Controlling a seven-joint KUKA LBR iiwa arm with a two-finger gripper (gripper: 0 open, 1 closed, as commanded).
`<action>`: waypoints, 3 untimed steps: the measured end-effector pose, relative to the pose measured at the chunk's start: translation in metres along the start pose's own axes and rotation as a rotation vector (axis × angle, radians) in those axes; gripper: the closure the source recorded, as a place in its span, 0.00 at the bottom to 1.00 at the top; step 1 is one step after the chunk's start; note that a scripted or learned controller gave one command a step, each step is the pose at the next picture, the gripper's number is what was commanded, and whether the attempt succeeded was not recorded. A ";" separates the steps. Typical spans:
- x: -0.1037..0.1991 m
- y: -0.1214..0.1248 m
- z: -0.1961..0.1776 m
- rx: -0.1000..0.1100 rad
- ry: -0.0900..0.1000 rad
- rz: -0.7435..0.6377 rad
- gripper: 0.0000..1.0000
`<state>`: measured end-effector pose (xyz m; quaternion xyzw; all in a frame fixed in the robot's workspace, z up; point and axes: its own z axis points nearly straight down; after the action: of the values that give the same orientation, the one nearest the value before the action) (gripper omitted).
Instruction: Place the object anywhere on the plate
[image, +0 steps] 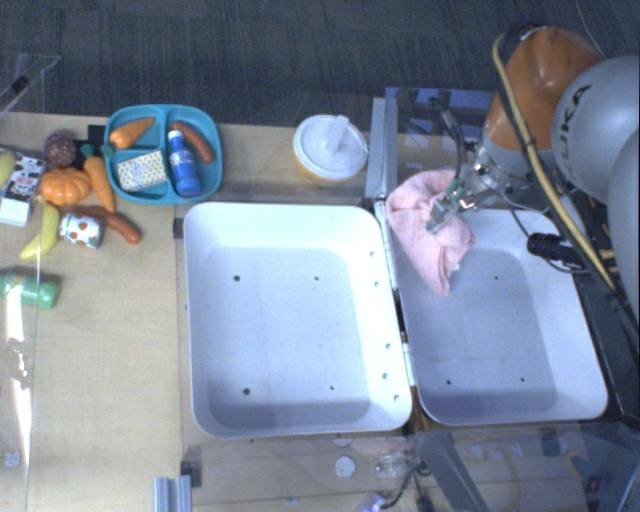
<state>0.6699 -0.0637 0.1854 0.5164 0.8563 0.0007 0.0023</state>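
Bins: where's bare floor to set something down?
The left bin is bare wall to wall. The right bin is bare in front of the pink cloth, which crowds its far-left corner under the tool. The blue plate is full.

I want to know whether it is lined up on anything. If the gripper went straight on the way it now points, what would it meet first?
The pink cloth: the gripper points down-left right at it. Depth is hard to judge from above.
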 end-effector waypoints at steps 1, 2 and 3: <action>0.001 0.002 -0.041 -0.002 0.000 -0.007 1.00; 0.049 0.003 -0.035 -0.001 0.002 -0.412 1.00; 0.109 0.016 -0.038 -0.003 0.001 -0.815 1.00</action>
<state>0.6332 0.0406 0.2233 0.1345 0.9909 0.0012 0.0025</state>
